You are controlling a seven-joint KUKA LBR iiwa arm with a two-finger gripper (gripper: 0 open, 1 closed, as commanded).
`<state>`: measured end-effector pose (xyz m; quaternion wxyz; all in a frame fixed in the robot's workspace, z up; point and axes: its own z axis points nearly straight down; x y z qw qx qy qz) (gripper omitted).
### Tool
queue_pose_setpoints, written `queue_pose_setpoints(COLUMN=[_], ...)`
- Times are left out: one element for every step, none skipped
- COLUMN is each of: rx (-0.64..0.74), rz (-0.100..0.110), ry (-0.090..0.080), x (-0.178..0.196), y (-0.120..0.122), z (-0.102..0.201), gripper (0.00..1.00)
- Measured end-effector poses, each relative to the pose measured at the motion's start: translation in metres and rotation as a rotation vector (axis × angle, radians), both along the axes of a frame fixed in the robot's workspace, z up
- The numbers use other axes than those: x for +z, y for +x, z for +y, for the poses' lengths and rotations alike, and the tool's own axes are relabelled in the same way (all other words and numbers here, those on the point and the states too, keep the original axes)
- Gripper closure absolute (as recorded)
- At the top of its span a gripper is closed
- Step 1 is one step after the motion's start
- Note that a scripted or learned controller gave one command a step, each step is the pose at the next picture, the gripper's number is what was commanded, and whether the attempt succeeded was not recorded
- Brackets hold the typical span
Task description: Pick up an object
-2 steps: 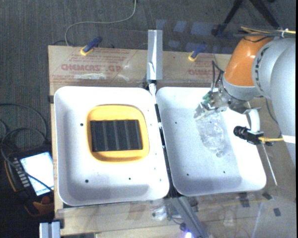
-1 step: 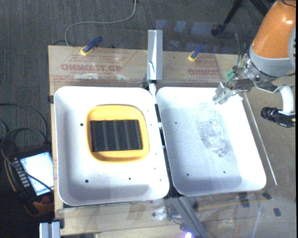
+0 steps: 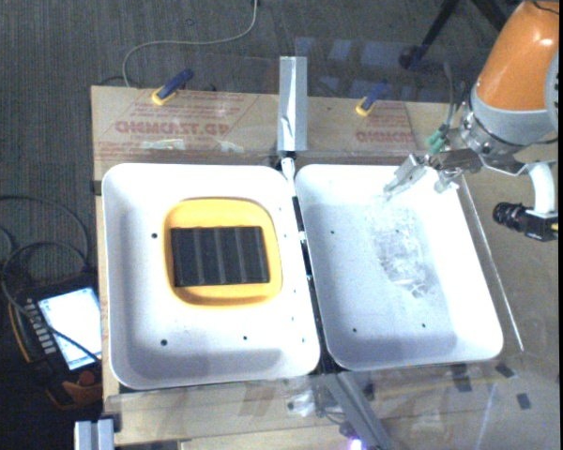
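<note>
Hand (image 3: pixel 415 172) hung over the right bin's (image 3: pixel 347 322) far edge; whether its fingers were open or shut I could not tell, and nothing showed between them. Crinkled clear plastic (image 3: pixel 402 251) lay in that bin. A rounded yellow tray (image 3: pixel 225 253) with dark ribbed slots sat in the smooth left bin (image 3: pixel 131 345). Faded red lettering on the desk's (image 3: pixel 216 129) board was unreadable.

Open floor surrounds the clear plastic object (image 3: pixel 401 248) in the right bin (image 3: pixel 342 279).

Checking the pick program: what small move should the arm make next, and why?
Probably lower the pincer down-left toward the clear plastic object in the right bin. The pincer hangs over that bin's upper right part, apart from the object.
</note>
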<state>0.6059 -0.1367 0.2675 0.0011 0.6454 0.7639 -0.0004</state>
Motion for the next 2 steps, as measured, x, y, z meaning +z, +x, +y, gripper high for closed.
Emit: queue_pose_setpoints(rx=[-0.022,-0.055], rz=[0.002,0.000], ry=[-0.001,0.001], x=[-0.032,0.022], y=[-0.039,-0.073], z=[-0.024,-0.029], gripper=[0.00,0.00])
